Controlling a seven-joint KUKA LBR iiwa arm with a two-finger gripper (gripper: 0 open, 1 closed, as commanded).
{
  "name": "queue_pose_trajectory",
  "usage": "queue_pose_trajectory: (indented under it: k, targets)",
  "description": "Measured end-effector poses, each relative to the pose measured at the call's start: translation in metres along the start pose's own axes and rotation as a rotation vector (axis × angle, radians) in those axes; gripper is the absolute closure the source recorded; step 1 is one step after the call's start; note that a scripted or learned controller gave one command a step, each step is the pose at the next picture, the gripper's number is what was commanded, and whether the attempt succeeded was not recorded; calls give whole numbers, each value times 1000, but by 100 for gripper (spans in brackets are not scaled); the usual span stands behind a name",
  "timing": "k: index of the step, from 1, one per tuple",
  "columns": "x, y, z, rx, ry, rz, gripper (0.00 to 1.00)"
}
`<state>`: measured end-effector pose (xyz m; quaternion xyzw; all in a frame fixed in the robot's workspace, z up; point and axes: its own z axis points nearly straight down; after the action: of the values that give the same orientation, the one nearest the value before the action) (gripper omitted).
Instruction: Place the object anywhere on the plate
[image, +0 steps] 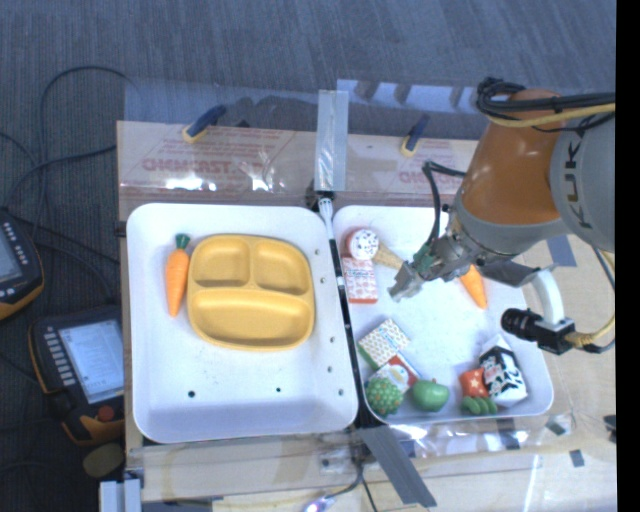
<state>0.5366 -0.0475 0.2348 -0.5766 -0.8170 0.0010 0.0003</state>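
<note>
A yellow divided plate (250, 290) lies in the left bin (160, 400), with an orange carrot (177, 278) on the bin floor just left of it. My gripper (412, 278) hangs low over the upper middle of the right bin (440, 320), pointing down and to the left. It is just right of an ice-cream cone toy (366, 245) and a red-and-white carton (360, 281). A second orange carrot (473, 288) lies just right of the gripper, partly hidden by the wrist. I see nothing clearly held.
Along the right bin's front lie a checkered box (383, 342), a small printed carton (397, 374), green vegetables (430, 396), a red fruit (473, 385) and a cow-print carton (501, 375). A raised divider (341, 310) separates the bins. A black cylinder (535, 328) juts from the arm.
</note>
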Motion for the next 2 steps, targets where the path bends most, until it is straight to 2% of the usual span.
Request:
queue_pose_trajectory:
  k: [1,2]
  targets:
    - [93,42,37,1,1,-134,100]
    - [154,54,4,-2,0,-456,100]
